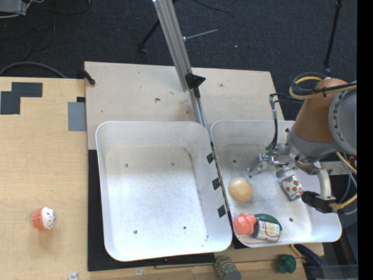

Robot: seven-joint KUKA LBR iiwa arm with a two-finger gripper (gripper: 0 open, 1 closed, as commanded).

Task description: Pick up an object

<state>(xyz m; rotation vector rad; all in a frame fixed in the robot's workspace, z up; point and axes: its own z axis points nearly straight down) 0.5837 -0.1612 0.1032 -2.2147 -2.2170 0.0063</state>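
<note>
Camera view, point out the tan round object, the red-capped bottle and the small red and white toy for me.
tan round object (240,189), camera view, middle of its top.
red-capped bottle (267,228), camera view, on its label.
small red and white toy (44,219), camera view, centre of its body.

Two bins sit side by side on the bench. In the right bin (233,136), a ball (240,189) lies by the left wall, a bottle (258,226) along the front edge, and a small box (292,186) toward the right edge.
</note>
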